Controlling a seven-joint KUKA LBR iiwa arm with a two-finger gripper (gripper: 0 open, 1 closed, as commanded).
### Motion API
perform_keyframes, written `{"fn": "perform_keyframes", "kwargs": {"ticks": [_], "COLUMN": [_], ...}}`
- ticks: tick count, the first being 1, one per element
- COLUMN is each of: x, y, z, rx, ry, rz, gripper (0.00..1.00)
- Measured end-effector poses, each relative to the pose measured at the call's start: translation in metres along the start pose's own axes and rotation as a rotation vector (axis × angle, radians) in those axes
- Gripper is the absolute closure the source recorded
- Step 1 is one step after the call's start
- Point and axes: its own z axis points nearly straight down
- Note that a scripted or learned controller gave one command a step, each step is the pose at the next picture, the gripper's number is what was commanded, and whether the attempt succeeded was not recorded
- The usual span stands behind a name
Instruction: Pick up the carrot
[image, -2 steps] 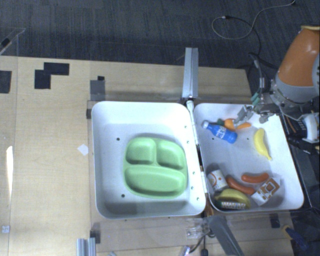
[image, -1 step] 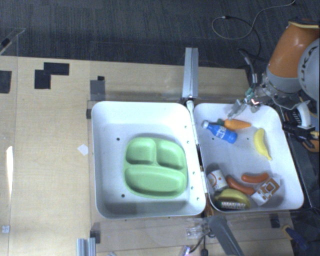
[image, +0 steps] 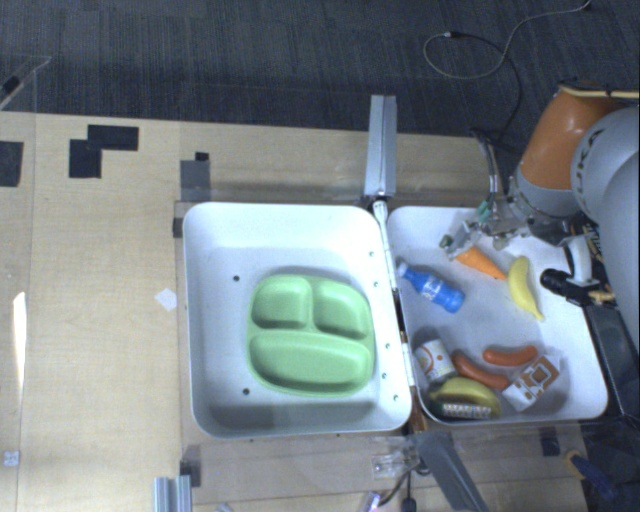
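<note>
In the right bin (image: 590, 400), the claw (image: 478, 232) hovers over the carrot (image: 480, 263), finger state unclear.

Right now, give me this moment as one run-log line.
gripper: over right bin, at carrot's end | carrot: lying in bin, not lifted | grasp: unconfirmed | banana: beside carrot

Pale wooden bench (image: 90, 330), two white bins (image: 205, 330) side by side, possibly touching

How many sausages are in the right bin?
2: one sausage near the right bin's front right, another sausage just left of it, partly covered. More may hide in the pile.
</note>
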Motion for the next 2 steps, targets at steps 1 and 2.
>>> {"fn": "perform_keyframes", "kwargs": {"ticks": [1, 2], "x": [0.001, 0.06], "y": [0.003, 0.013], "z": [-0.013, -0.091], "rx": [-0.006, -0.002], "ry": [-0.003, 0.001], "rz": [-0.007, -0.028], "gripper": [1.0, 1.0]}}
